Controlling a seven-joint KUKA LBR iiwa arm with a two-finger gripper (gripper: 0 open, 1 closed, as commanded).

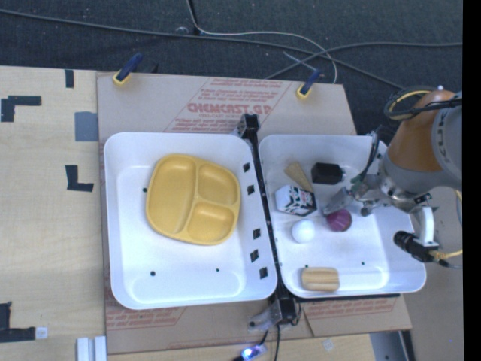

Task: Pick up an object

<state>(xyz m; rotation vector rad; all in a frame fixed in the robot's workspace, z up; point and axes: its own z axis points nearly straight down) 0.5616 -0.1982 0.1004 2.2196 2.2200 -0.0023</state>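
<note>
My gripper (352,201) hangs low over the right bin (391,273), reaching in from the right. A small purple object (339,220) lies directly below and slightly left of it, so close that contact is unclear. Nothing shows as held. Other objects in this bin are a white ball (303,232), a black-and-white patterned piece (294,199), a black block (327,173), a tan wedge (298,175) and a tan block (320,279) near the front wall.
The left bin (124,224) holds a yellow divided plate (192,198). A black-clipped divider (259,209) separates the bins. The arm's orange band (417,141) and a side fitting (415,245) stand over the right bin's right edge. Cables cross the dark floor behind.
</note>
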